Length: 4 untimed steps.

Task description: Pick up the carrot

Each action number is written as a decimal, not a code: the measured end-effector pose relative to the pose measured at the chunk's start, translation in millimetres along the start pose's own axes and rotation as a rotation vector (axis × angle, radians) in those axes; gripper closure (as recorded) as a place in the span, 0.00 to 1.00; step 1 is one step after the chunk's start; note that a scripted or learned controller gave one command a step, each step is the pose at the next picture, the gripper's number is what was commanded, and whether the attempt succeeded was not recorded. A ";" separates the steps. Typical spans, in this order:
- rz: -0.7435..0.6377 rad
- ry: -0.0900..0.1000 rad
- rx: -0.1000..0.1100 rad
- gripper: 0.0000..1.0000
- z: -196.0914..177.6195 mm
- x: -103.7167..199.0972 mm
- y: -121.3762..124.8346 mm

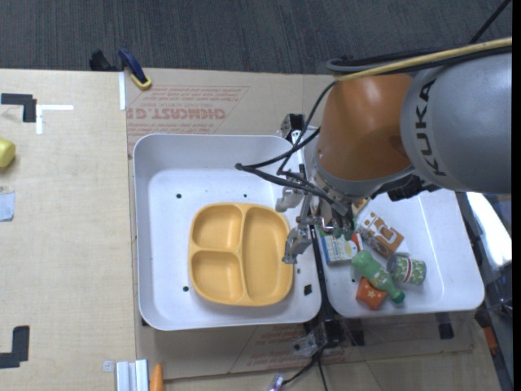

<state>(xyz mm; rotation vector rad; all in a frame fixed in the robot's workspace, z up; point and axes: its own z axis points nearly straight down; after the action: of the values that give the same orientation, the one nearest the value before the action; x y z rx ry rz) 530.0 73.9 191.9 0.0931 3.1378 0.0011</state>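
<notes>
An orange piece that looks like the carrot (pixel 370 294) lies in the front of the right bin (pixel 456 287). It lies against a green item (pixel 381 270), and I cannot tell whether that green part belongs to it. My gripper (pixel 311 233) hangs over the wall between the two bins, up and to the left of the carrot and apart from it. The big grey and orange wrist hides the back of the right bin.
A yellow divided plate (pixel 242 253) lies in the left bin (pixel 163 210). In the right bin, near the carrot, are a blue and white box (pixel 338 248), a brown and white packet (pixel 383 235) and a small green can (pixel 412 271). Cables trail from the wrist over the left bin's back.
</notes>
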 end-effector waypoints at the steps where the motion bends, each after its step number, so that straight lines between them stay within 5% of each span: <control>1: -0.096 -0.004 0.000 0.00 99.2 34.3 48.2; 2: -0.094 -0.010 -0.001 1.00 89.3 31.4 48.1; 3: 0.279 -0.006 0.006 1.00 97.3 39.3 94.4; 4: 0.168 -0.002 0.001 1.00 -44.1 25.3 136.6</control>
<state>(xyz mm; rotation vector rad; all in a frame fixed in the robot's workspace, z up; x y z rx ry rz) 512.7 211.7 236.1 0.3565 3.1172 -0.0003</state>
